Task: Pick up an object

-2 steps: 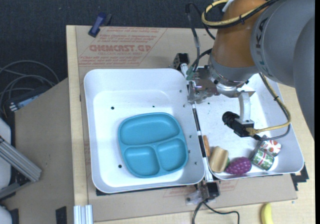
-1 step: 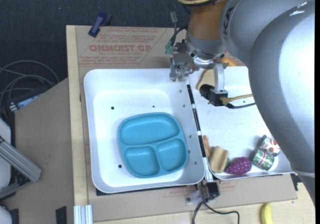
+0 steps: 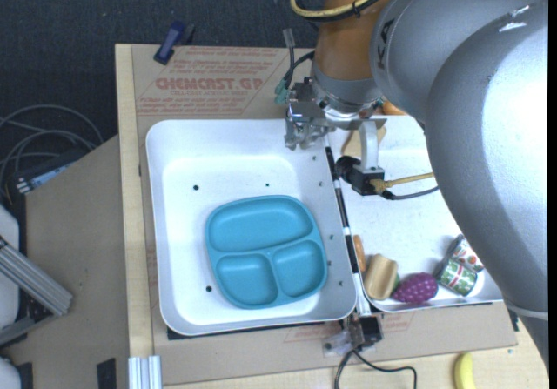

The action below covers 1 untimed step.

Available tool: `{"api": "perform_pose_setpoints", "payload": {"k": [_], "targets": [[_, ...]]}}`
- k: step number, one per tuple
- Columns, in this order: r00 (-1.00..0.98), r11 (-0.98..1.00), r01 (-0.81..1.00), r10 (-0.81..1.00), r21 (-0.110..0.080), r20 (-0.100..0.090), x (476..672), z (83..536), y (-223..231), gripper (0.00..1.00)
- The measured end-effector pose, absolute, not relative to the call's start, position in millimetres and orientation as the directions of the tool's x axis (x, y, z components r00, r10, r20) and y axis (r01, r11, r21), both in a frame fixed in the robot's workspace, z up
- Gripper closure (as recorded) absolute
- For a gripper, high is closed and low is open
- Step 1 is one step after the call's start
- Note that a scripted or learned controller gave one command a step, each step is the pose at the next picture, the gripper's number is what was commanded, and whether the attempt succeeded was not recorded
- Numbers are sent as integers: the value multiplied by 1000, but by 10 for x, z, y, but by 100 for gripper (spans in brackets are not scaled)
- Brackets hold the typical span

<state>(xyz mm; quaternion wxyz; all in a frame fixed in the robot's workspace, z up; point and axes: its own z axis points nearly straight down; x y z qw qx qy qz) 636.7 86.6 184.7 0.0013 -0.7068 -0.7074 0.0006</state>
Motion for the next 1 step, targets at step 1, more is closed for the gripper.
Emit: {"api": "perform_pose_setpoints", "payload": {"k": [1], "targets": [[-1, 1, 1000, 1000, 1, 0, 6464, 1725, 1196, 100]]}}
